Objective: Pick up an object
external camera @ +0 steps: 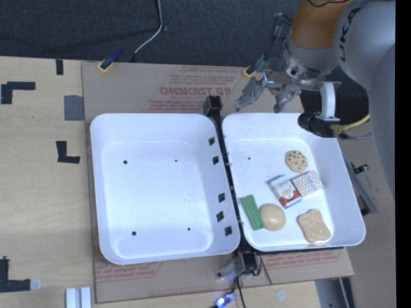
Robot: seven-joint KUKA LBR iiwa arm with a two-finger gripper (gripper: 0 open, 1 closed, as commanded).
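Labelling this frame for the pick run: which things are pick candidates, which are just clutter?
Job:
- gripper
- cookie
- small carton
- green piece
- round bun
- tan biscuit
- right bin

Lying about:
- left bin
- black cable
- cardboard sheet

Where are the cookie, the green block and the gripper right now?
cookie [296,160], camera view, middle of its speckled top.
green block [251,212], camera view, middle of its long face.
gripper [267,98], camera view, midway between its two spread fingertips.

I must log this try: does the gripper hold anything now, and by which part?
Nothing. The gripper hangs open above the right bin's far edge.
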